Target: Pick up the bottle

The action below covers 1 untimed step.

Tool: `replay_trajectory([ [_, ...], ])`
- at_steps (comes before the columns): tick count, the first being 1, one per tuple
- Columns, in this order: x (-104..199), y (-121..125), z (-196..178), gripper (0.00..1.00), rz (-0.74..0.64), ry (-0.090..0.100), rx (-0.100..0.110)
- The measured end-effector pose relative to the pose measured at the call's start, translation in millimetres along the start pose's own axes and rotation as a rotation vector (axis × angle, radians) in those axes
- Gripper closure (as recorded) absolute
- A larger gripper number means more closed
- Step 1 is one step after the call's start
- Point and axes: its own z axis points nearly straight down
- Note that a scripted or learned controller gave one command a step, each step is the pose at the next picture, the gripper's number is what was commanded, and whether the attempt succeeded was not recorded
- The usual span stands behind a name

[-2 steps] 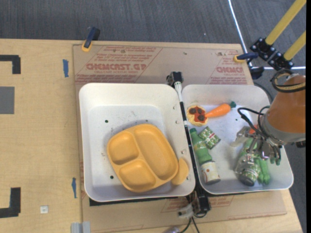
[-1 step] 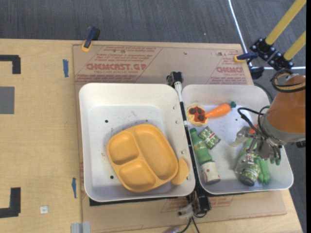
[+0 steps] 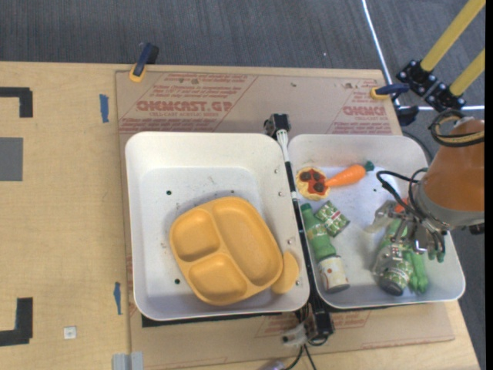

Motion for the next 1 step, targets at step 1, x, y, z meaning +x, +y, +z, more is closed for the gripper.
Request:
replay_trajectory([
  [1,0.0,0.0,0.0,0.00,0.000,0.000,0.000],
])
